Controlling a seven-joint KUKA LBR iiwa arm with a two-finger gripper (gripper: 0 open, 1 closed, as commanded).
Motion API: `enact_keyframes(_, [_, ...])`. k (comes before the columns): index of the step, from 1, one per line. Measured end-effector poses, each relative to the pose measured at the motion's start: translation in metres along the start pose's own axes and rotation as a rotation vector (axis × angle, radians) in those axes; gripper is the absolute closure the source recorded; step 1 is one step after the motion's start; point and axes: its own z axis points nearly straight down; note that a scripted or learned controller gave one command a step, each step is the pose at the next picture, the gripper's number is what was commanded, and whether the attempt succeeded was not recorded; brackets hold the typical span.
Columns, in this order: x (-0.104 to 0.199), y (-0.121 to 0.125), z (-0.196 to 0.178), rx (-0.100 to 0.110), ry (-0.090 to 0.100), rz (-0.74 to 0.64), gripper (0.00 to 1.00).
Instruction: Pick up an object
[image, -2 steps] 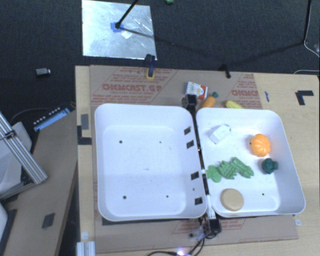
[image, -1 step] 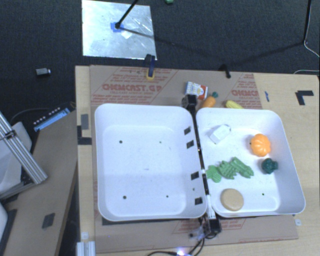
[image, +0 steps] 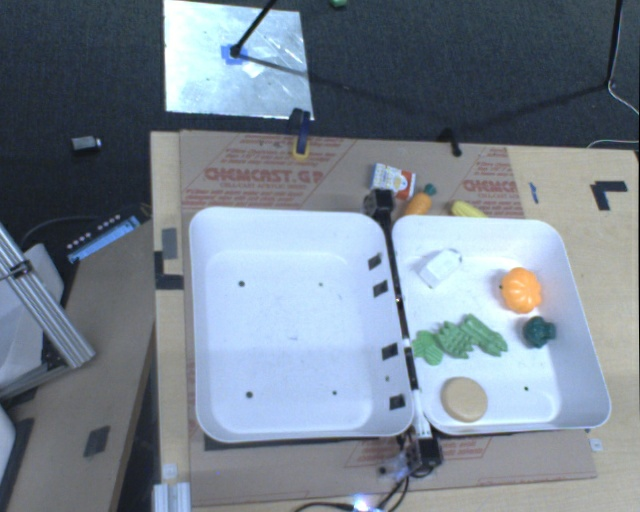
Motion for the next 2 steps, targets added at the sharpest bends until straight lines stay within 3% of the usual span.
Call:
enact_keyframes(1, [0.023,-0.020,0.147,0.017,0.006,0.000,1.00])
enact_keyframes(2, [0.016,0.013,0.127,-0.001,-0.001,-0.003,1.00])
